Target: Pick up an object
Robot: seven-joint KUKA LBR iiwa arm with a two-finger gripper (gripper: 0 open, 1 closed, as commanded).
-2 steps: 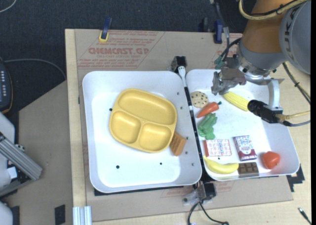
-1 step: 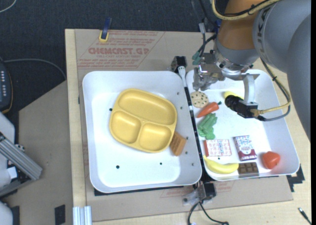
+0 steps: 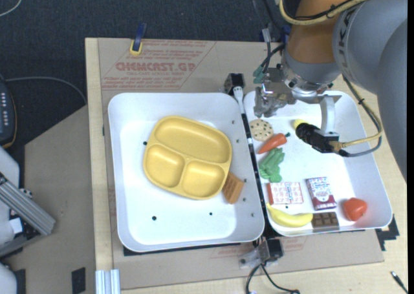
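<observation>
I see my big grey arm [image 3: 362, 21] at two o'clock, yellow tray [image 3: 187, 157] in the left bin [image 3: 129, 221], my gripper [image 3: 265, 106] just above the round cookie [image 3: 261, 129], jaws look empty, open or closed I can't tell, small carrot [image 3: 272, 142] beside it

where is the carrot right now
The carrot lies in the right bin, near its left wall, just below the round cookie and above the green leafy piece.
</observation>
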